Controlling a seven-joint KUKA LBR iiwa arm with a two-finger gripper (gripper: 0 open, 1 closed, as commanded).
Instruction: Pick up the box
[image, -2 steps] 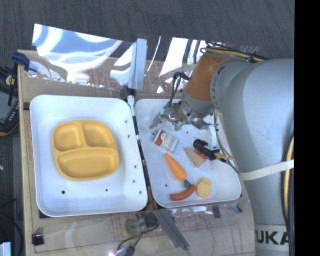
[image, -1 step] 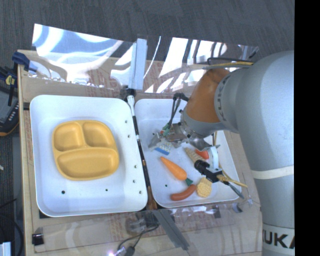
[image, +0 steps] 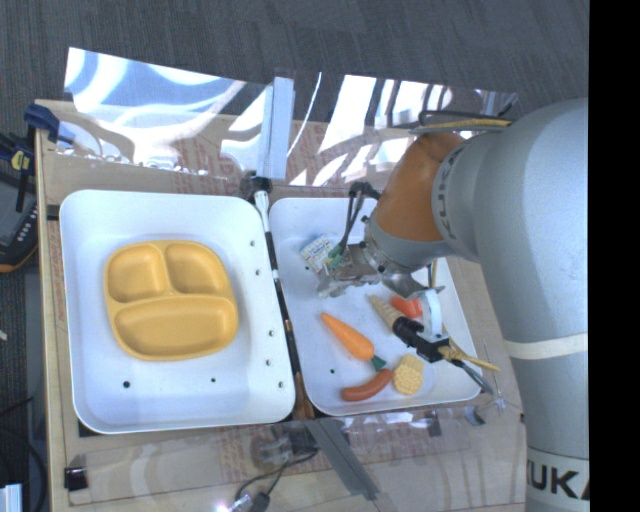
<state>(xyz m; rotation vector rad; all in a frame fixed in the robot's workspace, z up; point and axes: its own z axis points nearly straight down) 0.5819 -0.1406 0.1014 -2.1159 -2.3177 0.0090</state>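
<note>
the gripper (image: 338, 272) hangs low in the right bin (image: 300, 225), and i cannot tell how its tips are set. the box (image: 317, 250) lies just up and left of them, touching or nearly so. a carrot (image: 348, 336) sits below them, a sausage (image: 367, 386) and corn (image: 407, 375) farther down. the yellow tray (image: 170, 298) rests well left, in the left bin (image: 80, 390).

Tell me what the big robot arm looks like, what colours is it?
The arm is big, round and smooth, mostly light grey. Above its wrist sits a shiny orange band. A pale stripe rings the lower grey part, and the letters KUK show in dark print near the bottom. Thin dark cables run down by the gripper, which looks small, metal and greyish.
</note>
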